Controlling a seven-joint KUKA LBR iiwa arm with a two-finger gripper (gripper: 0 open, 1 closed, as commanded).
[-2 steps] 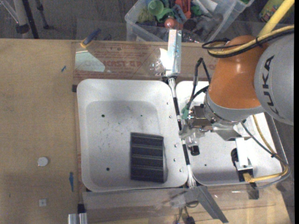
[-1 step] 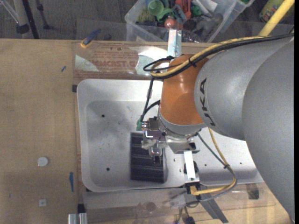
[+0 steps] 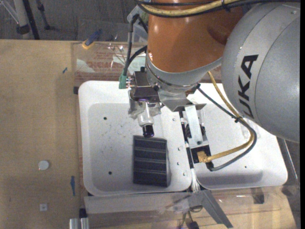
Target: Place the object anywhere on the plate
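Black ribbed rectangular slab point(image 3: 150, 161) is lying in the shallow white left bin point(image 3: 102, 137) | likely stiff, light | you should be pinching its long edges | jaws: cannot tell

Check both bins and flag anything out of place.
Nothing looks spilled or damaged. The black ribbed block lies flat in the left bin, near its right wall. Only faint dark specks mark that bin's floor.

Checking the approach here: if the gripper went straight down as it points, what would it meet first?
Probably the black ribbed block, or the left bin floor just beside it; depth is unclear.
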